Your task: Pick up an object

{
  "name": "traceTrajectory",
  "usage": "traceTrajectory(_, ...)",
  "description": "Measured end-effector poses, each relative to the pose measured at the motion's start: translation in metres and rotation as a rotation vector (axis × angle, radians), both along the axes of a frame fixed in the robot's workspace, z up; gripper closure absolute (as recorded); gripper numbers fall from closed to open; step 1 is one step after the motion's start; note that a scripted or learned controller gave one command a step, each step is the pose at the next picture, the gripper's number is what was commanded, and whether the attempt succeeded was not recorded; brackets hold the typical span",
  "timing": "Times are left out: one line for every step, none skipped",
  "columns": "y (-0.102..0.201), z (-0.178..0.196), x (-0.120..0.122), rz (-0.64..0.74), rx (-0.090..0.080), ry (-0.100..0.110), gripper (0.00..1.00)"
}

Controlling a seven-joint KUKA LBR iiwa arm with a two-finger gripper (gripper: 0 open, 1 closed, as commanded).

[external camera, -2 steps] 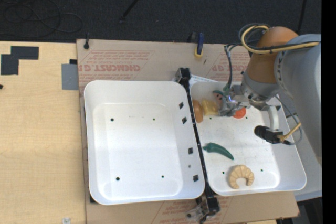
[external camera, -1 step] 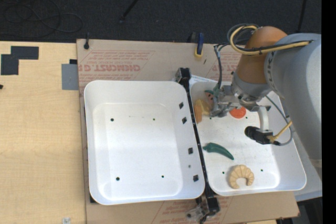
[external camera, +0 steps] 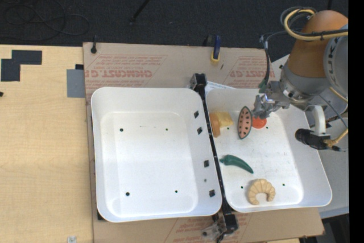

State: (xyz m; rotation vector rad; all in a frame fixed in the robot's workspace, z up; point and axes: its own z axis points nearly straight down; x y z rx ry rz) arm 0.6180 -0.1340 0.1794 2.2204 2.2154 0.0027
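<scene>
The right bin (external camera: 298, 176) holds several toy foods. A watermelon slice (external camera: 244, 122) stands near the bin's back, with a yellow block (external camera: 221, 120) to its left by the divider. A green chilli pepper (external camera: 236, 163) lies in the middle and a tan croissant (external camera: 261, 191) near the front edge. My gripper (external camera: 263, 108) hangs low at the back of this bin, directly over a small red-orange object (external camera: 259, 122) that its tip partly hides. The watermelon slice is just left of the gripper.
The left bin (external camera: 148, 162) sits beside the right one, with a black clip strip (external camera: 207, 145) along their shared wall. Cardboard (external camera: 142, 68) lies under both bins. The grey and orange arm (external camera: 313, 60) crosses the right bin's back right corner.
</scene>
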Motion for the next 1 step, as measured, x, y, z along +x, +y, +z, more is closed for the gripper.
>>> traceTrajectory(-0.0643, -0.0846, -0.0669, -0.004, 0.004, 0.017, 1.00)
